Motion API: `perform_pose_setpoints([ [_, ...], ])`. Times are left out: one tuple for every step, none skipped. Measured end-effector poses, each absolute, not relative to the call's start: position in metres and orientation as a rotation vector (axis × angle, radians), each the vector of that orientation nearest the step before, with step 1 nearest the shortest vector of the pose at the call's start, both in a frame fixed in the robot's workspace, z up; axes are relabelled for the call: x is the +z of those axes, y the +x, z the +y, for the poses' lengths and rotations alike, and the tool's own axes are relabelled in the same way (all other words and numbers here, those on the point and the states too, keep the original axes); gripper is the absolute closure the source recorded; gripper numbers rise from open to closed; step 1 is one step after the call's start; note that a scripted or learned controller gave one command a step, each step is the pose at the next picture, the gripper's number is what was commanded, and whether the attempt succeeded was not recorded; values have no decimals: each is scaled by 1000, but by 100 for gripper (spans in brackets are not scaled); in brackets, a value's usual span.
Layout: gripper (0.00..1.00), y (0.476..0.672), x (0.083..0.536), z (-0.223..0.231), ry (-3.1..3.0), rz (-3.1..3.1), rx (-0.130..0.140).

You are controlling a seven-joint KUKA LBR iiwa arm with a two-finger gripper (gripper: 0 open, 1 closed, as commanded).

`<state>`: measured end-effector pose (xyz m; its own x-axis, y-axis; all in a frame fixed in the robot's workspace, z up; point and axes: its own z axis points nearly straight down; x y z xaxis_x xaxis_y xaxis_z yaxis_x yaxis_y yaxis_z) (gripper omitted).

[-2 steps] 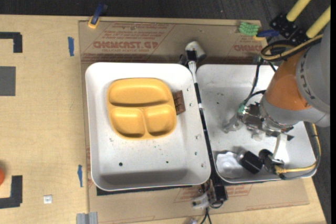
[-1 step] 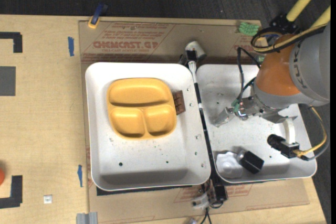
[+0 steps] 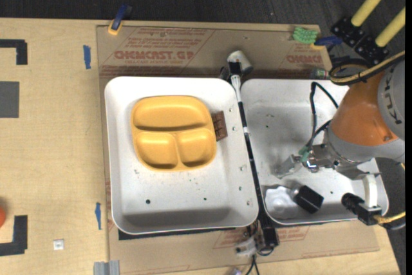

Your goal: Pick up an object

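- Glossy yellow three-compartment plastic tray [image 3: 174, 132]
- Small dark brown block [image 3: 219, 125]
- Two shallow white bins [image 3: 129, 203], speckled dark
- Tan cardboard sheet [image 3: 193, 48], red lettering
- Orange arm band [image 3: 364, 119]

The two bins [image 3: 174, 212] look like smooth white plastic with a dull sheen, speckled with small dark marks. The yellow divided tray [image 3: 174, 132] is glossy moulded plastic with soft highlights. The bench [image 3: 51, 158] is matt, pale wood-like board; a sheet of brown printed cardboard [image 3: 167, 48] lies under the bins. The arm [image 3: 367, 119] has a smooth orange band and a grey satin casing.
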<state>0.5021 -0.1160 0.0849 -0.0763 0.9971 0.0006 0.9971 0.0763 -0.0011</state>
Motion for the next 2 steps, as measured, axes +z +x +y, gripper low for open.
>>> perform_pose_setpoints([
  [0,551,85,-99,-2368,-2067,-2],
  [0,595,85,-99,-1855,-2540,-3],
])
